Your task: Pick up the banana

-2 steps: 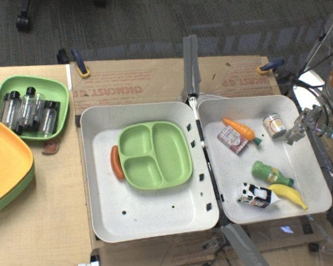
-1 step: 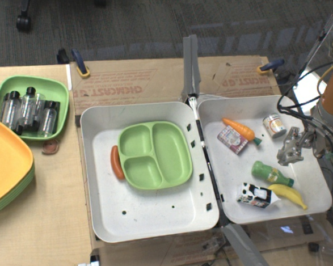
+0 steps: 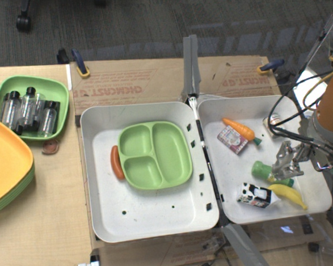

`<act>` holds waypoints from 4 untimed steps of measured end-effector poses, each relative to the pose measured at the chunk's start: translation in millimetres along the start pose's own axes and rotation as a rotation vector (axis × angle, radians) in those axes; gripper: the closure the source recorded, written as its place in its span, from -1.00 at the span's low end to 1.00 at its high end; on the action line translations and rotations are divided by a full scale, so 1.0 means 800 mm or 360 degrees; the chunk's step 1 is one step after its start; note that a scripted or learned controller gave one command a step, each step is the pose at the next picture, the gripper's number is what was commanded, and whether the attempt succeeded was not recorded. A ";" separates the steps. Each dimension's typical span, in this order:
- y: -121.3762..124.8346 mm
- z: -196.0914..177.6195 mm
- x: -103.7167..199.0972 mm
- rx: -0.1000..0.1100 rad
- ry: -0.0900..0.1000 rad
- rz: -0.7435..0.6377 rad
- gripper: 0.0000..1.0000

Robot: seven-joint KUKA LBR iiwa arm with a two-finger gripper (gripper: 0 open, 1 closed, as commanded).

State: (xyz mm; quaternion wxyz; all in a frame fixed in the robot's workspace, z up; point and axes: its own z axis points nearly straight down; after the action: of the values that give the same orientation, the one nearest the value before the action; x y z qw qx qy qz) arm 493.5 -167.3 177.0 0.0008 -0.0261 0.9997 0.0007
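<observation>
Camera view: we find the banana (image 3: pixel 288 195) lying flat in the right bin (image 3: pixel 240 212), near its front right corner, beside a black-and-white carton (image 3: pixel 255 195). The gripper (image 3: pixel 283 164) hangs just above and behind it, over a green object (image 3: pixel 262 169). We cannot tell how the gripper is set. A carrot (image 3: pixel 239 128) lies farther back.

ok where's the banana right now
The banana lies in the right bin, near its front right corner, beside the black-and-white cow toy and just below the claw.
</observation>
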 end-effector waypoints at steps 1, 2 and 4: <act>0.065 -0.050 -0.022 0.0002 -0.0005 0.0198 1.00; 0.032 -0.024 0.017 0.0000 0.0000 -0.0071 1.00; -0.011 -0.030 -0.025 -0.0001 -0.0003 -0.0854 1.00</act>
State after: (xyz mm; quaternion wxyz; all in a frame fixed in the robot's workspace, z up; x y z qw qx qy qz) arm 514.2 -175.3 201.0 0.0018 -0.2900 0.9570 0.0006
